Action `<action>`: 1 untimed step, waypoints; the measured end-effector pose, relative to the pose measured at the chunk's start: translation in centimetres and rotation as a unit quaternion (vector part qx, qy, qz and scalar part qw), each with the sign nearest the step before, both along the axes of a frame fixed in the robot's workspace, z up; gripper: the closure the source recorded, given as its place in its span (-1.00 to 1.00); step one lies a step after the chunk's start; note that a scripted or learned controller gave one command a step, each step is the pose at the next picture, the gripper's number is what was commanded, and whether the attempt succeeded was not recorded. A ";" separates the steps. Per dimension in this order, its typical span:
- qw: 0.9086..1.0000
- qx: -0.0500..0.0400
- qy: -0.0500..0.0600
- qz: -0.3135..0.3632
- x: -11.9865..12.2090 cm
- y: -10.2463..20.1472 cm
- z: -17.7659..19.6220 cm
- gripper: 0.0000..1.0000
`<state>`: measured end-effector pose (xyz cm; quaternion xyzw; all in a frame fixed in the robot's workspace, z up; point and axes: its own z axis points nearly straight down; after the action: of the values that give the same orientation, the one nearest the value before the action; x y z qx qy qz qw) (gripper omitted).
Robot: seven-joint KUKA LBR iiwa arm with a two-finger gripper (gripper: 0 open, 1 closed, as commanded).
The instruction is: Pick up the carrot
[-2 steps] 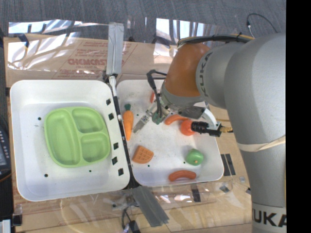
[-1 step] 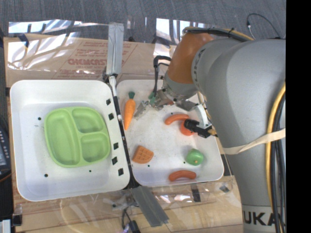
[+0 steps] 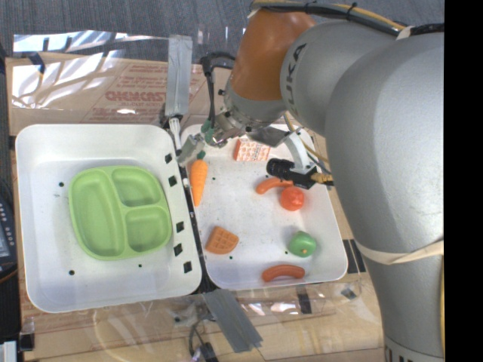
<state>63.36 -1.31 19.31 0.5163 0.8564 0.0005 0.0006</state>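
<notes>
Arm [image 3: 355, 127]: reaches in from right, over right bin's far side | Right bin [image 3: 249, 259]: holds toy foods | Carrot [image 3: 198, 181]: lies at bin's left wall, leafy end far | Gripper [image 3: 213, 133]: just beyond carrot's far end; whether the jaws stand apart or together cannot be told | Risk: wall beside carrot may block one finger, so the carrot slips.

carrot [image 3: 198, 180]: smooth, probably plastic | divided tray [image 3: 121, 211]: matt green plastic | arm [image 3: 377, 127]: satin grey shell
</notes>
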 end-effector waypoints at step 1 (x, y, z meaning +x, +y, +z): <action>0.994 0.000 0.003 0.109 -0.4 -4.5 -0.2 -1.00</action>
<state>62.97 -5.83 19.11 0.4196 0.9077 -0.0011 -0.0020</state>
